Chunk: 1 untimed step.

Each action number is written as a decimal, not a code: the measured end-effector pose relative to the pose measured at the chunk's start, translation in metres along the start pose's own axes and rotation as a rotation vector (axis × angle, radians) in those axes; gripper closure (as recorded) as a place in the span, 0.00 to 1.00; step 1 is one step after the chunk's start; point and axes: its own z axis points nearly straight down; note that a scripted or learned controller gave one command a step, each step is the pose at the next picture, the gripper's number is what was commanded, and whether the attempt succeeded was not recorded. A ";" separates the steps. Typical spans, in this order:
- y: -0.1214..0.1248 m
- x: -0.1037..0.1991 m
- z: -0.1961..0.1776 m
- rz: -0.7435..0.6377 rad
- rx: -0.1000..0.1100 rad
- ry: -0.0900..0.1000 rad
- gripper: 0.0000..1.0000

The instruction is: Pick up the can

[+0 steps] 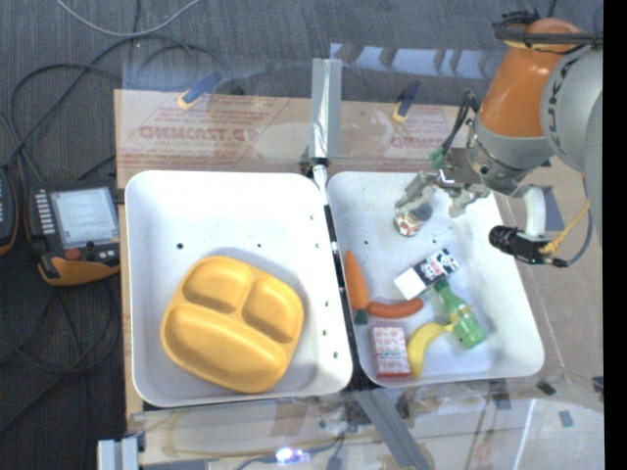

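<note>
The floor point(245, 27) is dark grey carpet with a fine ribbed texture. Loose black and white cables point(88, 13) run across it at the upper left. A handheld control unit with a screen point(73, 223) lies at the left edge. The counter point(225, 130) has a brown cardboard-like surface printed with faded red lettering, held by blue clamps point(199, 91).

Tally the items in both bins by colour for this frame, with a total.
Yellow: 2, tray and banana
Orange: 1, carrot
Red: 2, sausage and red box
Green: 1, bottle
Black and white: 1, small box
Can, below the hand: 1, colour unclear
Total: 8
</note>
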 end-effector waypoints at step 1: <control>0.022 0.000 0.100 0.020 -0.002 -0.005 0.00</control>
